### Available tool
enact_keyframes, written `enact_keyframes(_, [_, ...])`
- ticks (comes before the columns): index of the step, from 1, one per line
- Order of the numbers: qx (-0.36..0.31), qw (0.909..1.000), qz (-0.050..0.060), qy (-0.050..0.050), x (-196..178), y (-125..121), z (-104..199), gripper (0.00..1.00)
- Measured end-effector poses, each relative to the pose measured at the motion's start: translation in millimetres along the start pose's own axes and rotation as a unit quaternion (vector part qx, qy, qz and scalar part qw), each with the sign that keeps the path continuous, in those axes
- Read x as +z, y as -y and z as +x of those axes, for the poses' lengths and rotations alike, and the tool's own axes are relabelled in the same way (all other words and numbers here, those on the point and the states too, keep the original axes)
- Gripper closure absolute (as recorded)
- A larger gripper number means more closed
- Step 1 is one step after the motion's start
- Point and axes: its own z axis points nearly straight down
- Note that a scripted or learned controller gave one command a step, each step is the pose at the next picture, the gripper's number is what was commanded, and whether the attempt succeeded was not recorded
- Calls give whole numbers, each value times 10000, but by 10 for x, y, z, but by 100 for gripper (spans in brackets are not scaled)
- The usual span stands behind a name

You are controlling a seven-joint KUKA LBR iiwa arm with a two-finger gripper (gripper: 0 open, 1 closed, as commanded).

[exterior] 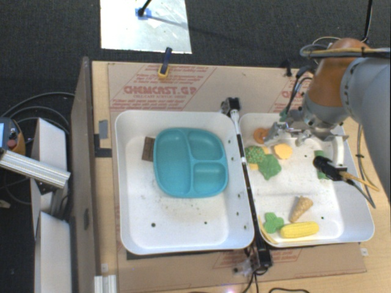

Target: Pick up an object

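We see the bench evenly and fairly brightly lit, seemingly from overhead, with only soft shadows. The white bins (183, 237) look slightly washed out, and a pale sheet (145, 17) at the top shows mottled glare. The dark floor (43, 35) swallows detail. Overall sharpness is modest, fine edges a little soft.

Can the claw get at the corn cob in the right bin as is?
Probably yes. The corn cob lies uncovered near the right bin's front rim, touched only by a green piece at one end.
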Motion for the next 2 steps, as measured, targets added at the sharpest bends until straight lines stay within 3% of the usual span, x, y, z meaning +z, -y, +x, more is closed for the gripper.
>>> enact_keyframes(1, [-25,10000,-24,-2,278,-268,320,0])
enact_keyframes(2, [-27,10000,24,-5,189,-246,308,100])
